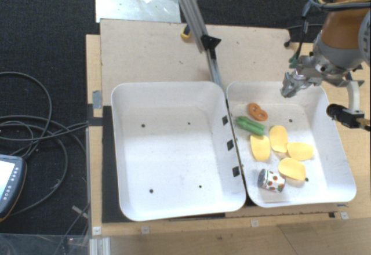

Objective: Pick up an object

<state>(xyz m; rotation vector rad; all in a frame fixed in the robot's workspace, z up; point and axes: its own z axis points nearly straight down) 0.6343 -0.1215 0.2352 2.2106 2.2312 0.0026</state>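
My gripper (289, 89) hangs over the far edge of the right bin (336, 149), above and to the right of the objects. Nothing shows between its fingers. In that bin lie an orange pretzel-like piece (258, 112), a green pod (250, 126), several yellow slices (279, 138) and a small spotted can (271, 180) lying near the front.
The left bin (124, 132) stands beside the right one, with a black-marked divider between them. A grey pole (194, 16) slants across the bench from the top. Cables and a pendant lie on the floor at the left.
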